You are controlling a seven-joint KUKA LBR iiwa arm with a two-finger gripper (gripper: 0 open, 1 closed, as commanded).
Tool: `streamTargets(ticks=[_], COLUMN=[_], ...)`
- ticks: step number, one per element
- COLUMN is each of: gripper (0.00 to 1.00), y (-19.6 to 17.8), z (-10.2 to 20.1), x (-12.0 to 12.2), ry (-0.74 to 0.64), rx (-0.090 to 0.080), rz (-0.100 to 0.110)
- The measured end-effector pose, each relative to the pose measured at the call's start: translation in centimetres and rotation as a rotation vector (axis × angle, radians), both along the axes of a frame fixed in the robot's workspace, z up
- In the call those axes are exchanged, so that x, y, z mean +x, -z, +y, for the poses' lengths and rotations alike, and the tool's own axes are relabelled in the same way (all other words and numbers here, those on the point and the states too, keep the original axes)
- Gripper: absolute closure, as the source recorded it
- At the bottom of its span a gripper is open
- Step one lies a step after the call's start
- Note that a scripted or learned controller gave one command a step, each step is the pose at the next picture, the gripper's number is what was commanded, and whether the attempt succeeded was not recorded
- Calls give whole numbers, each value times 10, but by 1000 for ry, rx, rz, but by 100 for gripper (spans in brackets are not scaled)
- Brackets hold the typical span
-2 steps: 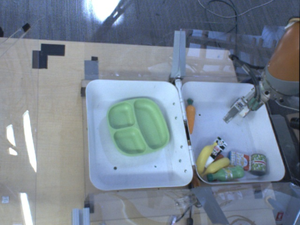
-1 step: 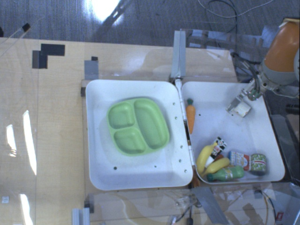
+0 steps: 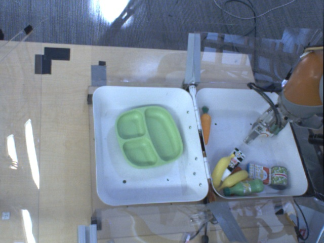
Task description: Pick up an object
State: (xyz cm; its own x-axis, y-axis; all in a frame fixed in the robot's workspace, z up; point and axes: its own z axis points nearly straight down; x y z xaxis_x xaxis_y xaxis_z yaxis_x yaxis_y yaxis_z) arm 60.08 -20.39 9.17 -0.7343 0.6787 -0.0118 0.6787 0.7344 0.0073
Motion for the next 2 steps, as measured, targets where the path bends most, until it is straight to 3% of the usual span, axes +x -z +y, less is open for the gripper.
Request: streamTargets(ticks=[1, 2], gripper=[0, 100], y=[2, -11], z=[-1, 0], x=[-9, -6], ry=[166, 164], rx=[3, 3], rz=[0, -10])
